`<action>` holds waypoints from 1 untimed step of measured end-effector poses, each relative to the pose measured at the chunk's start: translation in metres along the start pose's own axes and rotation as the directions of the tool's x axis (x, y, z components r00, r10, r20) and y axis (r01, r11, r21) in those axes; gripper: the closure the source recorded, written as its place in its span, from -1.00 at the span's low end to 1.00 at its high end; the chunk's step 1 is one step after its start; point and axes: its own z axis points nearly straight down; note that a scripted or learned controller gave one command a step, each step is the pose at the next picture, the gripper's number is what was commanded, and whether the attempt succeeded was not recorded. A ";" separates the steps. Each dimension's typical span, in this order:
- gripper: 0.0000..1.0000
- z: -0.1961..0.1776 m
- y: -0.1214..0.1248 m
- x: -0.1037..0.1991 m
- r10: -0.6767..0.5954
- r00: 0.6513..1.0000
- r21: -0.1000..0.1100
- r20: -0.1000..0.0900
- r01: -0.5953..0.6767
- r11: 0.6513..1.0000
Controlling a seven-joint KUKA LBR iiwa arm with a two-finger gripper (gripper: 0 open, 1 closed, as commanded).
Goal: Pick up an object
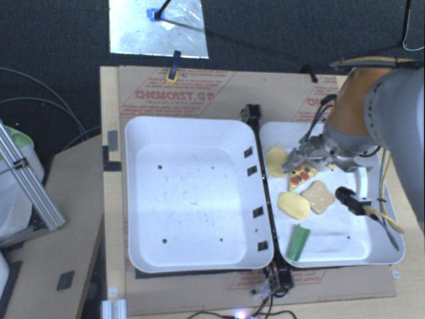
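Observation:
The right bin [332, 244] holds several small things. A pale yellow round piece [275, 158] lies by its left wall. Beside it is a small pizza slice with red spots [303, 175], then a tan slice of toast [318, 196], a yellow oval piece [293, 205] and a green block [298, 242] near the front. My gripper [297, 160] comes in from the right and hangs low just above the pizza slice, between it and the yellow round piece. Nothing is seen held in it.
The left bin [192, 128] stands next to the right one, with black clips [253, 171] along the shared wall. Both rest on a cardboard sheet [199, 88]. A metal frame [26, 178] stands at the far left, off the bench.

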 end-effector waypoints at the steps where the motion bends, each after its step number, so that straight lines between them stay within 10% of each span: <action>1: -1.00 0.002 0.051 0.030 -0.007 1.000 0.007 -0.005 0.007 1.000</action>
